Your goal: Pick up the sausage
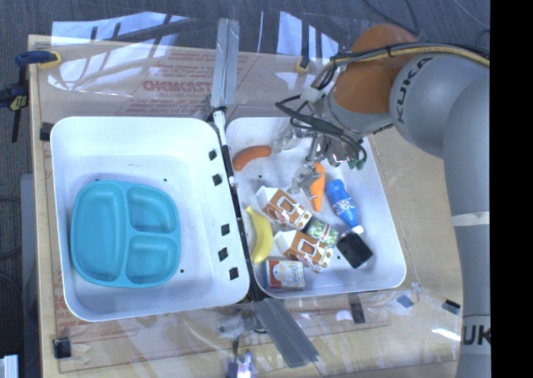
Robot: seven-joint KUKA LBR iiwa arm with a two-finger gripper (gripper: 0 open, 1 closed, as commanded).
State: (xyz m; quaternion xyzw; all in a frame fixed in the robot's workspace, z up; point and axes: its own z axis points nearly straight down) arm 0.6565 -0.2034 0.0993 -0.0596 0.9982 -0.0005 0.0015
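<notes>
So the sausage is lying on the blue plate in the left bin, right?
Not quite. The camera view shows the sausage lying in the right bin, near its upper left corner, beside the divider. The blue plate really is in the left bin. The gripper hangs over the right bin, a little to the right of the sausage.

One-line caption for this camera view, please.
Hand hangs over right bin by the carrot; sausage lies apart, ungrasped.
</notes>
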